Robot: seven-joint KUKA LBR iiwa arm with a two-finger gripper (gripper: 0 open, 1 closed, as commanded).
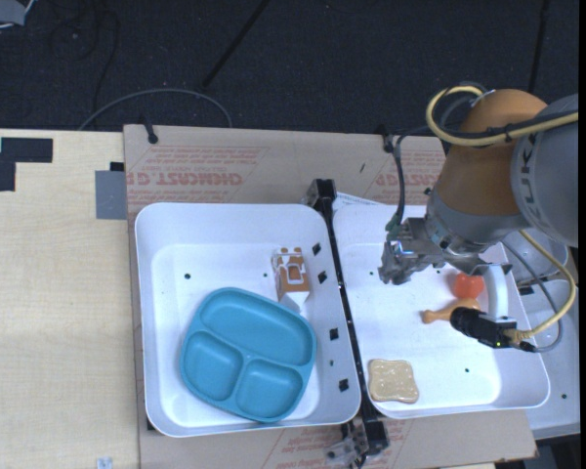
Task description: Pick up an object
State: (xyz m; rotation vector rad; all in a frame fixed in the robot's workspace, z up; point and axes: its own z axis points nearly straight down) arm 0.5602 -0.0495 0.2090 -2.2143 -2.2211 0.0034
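Approach step: gripper, aperture indiscernible, hovers in the right bin; next, descend onto a nearby item.

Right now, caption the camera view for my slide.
Gripper hovers over right bin; blue tray fills left bin.

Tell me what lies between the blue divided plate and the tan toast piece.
In the camera view, the black divider where the two bins' rims meet runs between the blue plate and the toast piece.
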